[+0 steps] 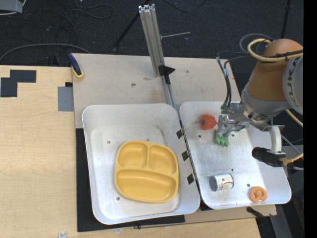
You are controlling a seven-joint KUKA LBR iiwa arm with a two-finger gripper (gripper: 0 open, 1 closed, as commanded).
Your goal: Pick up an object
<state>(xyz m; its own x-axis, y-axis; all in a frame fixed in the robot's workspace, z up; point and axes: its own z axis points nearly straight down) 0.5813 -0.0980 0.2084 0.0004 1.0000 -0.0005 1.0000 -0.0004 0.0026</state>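
In the right bin lie a red tomato-like ball, a small green piece, a small can on its side and an orange ring-shaped toy. My gripper hangs over the upper middle of this bin, just right of the red ball. Its fingertips come down right at the green piece. The gripper body hides the fingertips, so whether they touch or grip the green piece cannot be made out.
The left bin holds a yellow divided plate. A metal post rises behind the bins. Black clips sit on the rim between the two bins. My arm's grey and orange body overhangs the right bin's far right side.
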